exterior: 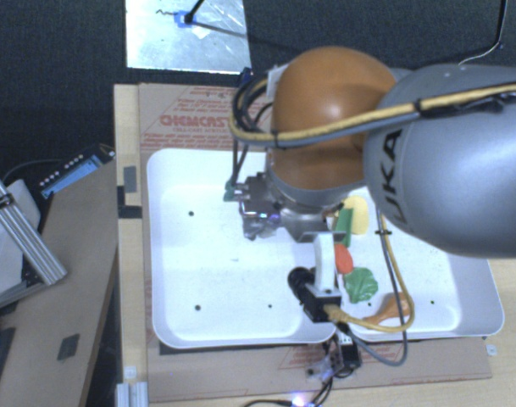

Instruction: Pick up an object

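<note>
So here's where we're at: the arm (pixel 444 168) comes in from the right and hangs low over the bins, and the end effector (pixel 259 214) sits under the orange band, above the right part of the left bin (pixel 198 253). Honestly, we can't tell how far open it is or whether it's got anything, because the wrist covers it from this angle. The stuff worth grabbing is a little row just beside it, in what looks like the left edge of the right bin (pixel 461 303): a yellow piece (pixel 357 210) touching a green stick (pixel 344 221), then a red chunk (pixel 345 261), then a leafy green toy (pixel 361 285) at the near end. They're packed close together, and the arm hides part of the far ones. If we're picking a target, we'd go for the leafy green toy, since it seems to have the most free floor around it on the near and right sides. We'd line up over its middle, come straight down, stay off the bin wall and the red chunk, close only once we're low enough to get around it, then lift straight up and check it actually came along.
</note>
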